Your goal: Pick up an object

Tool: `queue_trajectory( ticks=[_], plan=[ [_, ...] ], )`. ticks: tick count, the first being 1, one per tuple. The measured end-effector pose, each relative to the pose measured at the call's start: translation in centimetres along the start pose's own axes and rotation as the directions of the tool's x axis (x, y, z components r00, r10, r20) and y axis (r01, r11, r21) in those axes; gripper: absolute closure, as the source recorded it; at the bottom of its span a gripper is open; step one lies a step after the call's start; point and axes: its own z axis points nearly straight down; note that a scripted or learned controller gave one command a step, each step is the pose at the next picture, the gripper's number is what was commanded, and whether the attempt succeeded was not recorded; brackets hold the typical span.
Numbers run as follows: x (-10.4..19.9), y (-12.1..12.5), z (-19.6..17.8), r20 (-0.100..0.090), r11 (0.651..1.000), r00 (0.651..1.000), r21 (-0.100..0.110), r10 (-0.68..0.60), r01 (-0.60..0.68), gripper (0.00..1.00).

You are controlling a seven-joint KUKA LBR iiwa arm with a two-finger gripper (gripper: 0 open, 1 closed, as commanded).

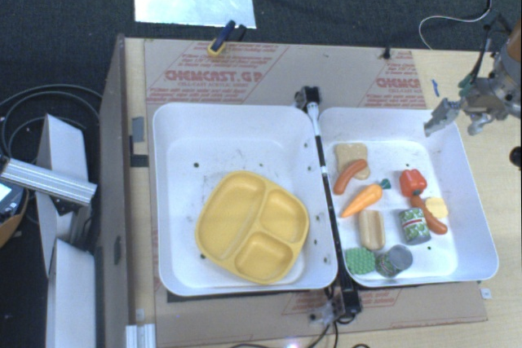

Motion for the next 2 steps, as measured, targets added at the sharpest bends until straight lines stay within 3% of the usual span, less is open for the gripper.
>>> queue_trajectory(
  ticks=[1, 2],
  plan=[
    [-1.4, -4.4, 13.2, -0.001, 1.000, 1.000, 0.005, 0.002, -0.002, 0.00],
    [1.6, -4.5, 17.2, -0.001, 1.000, 1.000, 0.002, 0.000, 0.000, 0.00]
  ],
)
